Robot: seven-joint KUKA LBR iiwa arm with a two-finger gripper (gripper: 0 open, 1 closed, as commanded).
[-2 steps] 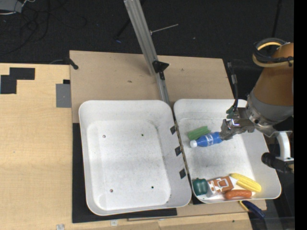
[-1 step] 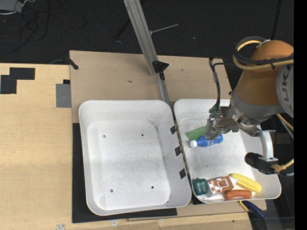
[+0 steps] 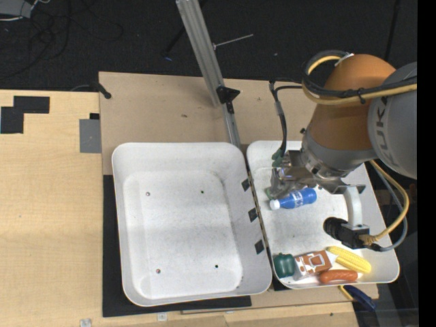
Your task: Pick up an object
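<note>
Bottle [image 3: 295,199] lies on its side beneath gripper [image 3: 281,181]; grip state cannot be told. Risk: it rolls toward the right bin's [image 3: 300,240] wall, apparently untrapped.

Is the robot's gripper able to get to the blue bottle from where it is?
Probably yes. The gripper hangs right above the blue bottle in the right bin, and nothing lies over the bottle. The other things sit far off at the bin's near edge.

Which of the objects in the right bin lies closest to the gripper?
The blue bottle, lying on its side just below the gripper. The green block, orange-white packet, yellow corn and red sausage cluster at the bin's near edge.
</note>
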